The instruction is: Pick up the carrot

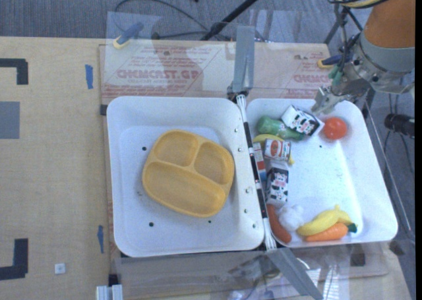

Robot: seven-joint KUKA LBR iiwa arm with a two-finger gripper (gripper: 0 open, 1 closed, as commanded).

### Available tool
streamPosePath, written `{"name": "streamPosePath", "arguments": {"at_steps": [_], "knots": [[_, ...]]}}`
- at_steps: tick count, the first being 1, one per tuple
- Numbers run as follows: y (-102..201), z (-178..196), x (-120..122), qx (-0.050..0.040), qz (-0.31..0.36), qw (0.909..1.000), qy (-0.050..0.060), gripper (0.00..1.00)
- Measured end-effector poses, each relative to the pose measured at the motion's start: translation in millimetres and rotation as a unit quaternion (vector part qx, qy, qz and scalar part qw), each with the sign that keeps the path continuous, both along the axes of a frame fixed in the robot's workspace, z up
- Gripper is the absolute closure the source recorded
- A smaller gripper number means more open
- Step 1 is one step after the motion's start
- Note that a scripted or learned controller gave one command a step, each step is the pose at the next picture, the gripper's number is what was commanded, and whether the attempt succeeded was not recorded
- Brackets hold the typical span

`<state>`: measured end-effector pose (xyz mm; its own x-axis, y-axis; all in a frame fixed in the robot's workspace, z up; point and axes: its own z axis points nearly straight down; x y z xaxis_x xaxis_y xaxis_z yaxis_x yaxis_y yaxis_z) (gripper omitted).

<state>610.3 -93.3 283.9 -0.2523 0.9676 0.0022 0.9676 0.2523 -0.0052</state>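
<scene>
Overhead view of the bench as I saw it from the remote station. Two shallow white bins sat side by side: the left bin (pixel 125 226) held a yellow divided plate (pixel 188 172) lying flat near its middle, and the right bin (pixel 369 180) held the loose items. The carrot (pixel 328 233), orange with a dark green tip at its right end, lay along the near edge of the right bin, toward the near right corner, touching the yellow banana (pixel 323 220) that rested just on its far side. To their left I noted a small white lump (pixel 291 215) and a red-orange sausage-shaped piece (pixel 277 223) against the bin's left wall. Farther back lay a black-and-white carton (pixel 277 186), a small can (pixel 277 149), a green item (pixel 275 126), a second black-and-white carton (pixel 300 120) and a red tomato (pixel 334 128). The arm (pixel 389 22) entered from the right, and its gripper (pixel 328 99) hung over the far edge of the right bin, near the tomato and well apart from the carrot. The pincer was small and partly lost against the clutter behind it, so I could not tell how it was set; nothing appeared to be held in it, as far as the view allowed.
</scene>
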Motion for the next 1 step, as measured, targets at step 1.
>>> {"name": "streamPosePath", "arguments": {"at_steps": [1], "knots": [[-14.4,34.5,15.8,-0.0022,-0.275,0.9616,-0.002,1.0]]}}
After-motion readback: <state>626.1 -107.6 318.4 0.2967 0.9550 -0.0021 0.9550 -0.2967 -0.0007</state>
